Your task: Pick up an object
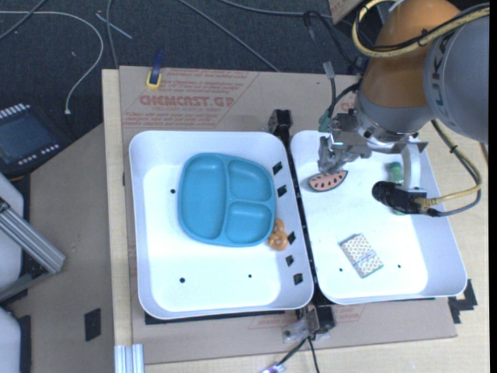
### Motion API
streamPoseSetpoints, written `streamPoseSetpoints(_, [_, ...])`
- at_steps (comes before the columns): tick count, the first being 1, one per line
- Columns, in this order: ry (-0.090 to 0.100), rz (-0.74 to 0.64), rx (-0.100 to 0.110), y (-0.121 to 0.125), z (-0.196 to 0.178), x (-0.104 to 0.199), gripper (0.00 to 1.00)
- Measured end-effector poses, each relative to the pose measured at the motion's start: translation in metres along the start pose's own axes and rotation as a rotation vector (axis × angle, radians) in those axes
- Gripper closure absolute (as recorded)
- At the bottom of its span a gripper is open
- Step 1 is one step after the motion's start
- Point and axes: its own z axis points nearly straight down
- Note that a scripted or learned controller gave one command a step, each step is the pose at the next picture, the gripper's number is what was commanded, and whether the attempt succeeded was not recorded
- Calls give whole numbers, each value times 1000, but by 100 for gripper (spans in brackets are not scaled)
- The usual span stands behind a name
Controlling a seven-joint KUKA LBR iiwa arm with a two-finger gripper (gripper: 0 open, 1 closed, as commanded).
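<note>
Pink, dark-seeded watermelon-slice toy (328, 181) lies far-left in the right white bin (435, 278), two-finger gripper (335, 155) right above it (released or clenched, I cannot tell), and it looks light, stiff and thin, so pinch across its narrow width.

Room differs between the 2 bins. In the left bin (147, 231), a blue divided plate (227, 199) takes up the middle and back. A small tan lump (278, 238) touches its front right corner, close to the bin's right wall. Bare floor runs down the left side and across the whole front. In the right bin (435, 263), the arm (404, 61) and gripper (334, 155) hang over the back left part. A reddish slice-shaped piece (328, 180) lies just in front of the gripper, and a small green thing (395, 170) sits partly hidden to its right. A patterned packet (361, 255) lies near the front middle, well apart from both, with bare floor all around it.
</note>
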Motion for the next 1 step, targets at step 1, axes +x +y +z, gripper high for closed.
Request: streamPoseSetpoints(1, [1, -1, -1, 8, -5, 58, 100])
